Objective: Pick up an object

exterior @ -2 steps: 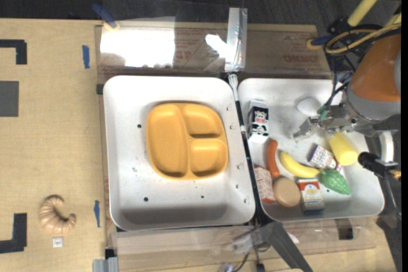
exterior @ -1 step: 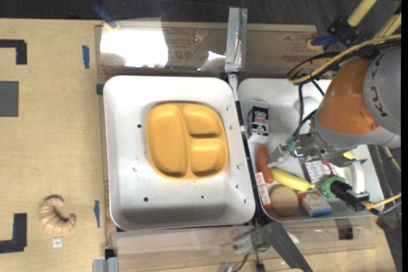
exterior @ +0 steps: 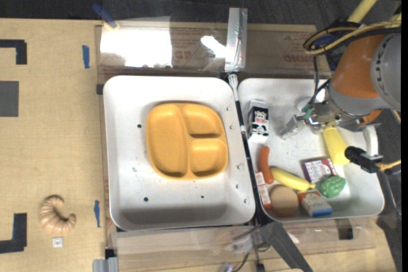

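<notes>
The objects to be picked are gathered in the right bin (exterior: 287,95). A small black-and-white carton (exterior: 258,120) is seen near the bin's left wall, towards the far side. Just beside it, over a bare patch of the bin floor, the gripper (exterior: 294,125) is held between the carton and a yellow oblong piece (exterior: 333,144). How far the gripper is open cannot be told from this view, nor can any object be made out in its hold.

Nearer the camera, an orange-red toy sausage (exterior: 262,159) is laid along the left wall. A toy banana (exterior: 290,179) is stretched slantwise beside the sausage, and a brown round piece (exterior: 285,199) is pressed against the banana's underside. A maroon packet (exterior: 319,169) is placed just below the yellow piece, with a green leafy toy (exterior: 333,186) touching its corner. A small box (exterior: 316,204) is tucked beside the brown piece at the near wall.

The grey arm (exterior: 360,73) with its orange band is brought in from the right over the bin's far corner.

In the left bin (exterior: 124,137) an orange-yellow divided plate (exterior: 172,137) is set roughly in the middle. On the bench (exterior: 44,137), well apart from both bins, a toy croissant (exterior: 57,213) is left at the near left.
</notes>
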You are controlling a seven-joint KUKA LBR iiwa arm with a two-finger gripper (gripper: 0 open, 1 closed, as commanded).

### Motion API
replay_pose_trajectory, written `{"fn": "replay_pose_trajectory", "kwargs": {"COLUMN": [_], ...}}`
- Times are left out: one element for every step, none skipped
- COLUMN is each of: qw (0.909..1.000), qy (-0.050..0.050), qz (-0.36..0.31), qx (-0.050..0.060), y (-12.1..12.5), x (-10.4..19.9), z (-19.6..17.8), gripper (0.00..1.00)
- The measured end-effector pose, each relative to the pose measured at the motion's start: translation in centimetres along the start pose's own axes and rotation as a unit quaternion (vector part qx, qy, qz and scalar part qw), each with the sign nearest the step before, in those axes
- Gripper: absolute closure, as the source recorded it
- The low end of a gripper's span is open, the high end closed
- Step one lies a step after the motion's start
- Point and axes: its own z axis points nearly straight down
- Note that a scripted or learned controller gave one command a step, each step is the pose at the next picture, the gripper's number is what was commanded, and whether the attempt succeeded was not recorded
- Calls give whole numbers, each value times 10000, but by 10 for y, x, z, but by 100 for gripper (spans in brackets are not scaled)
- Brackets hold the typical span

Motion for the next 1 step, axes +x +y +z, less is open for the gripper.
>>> {"fn": "replay_pose_trajectory", "kwargs": {"qw": [9924], "qy": [4], "qz": [1228], "qx": [5], "y": [22], "x": [12], "z": [0], "gripper": [0]}}
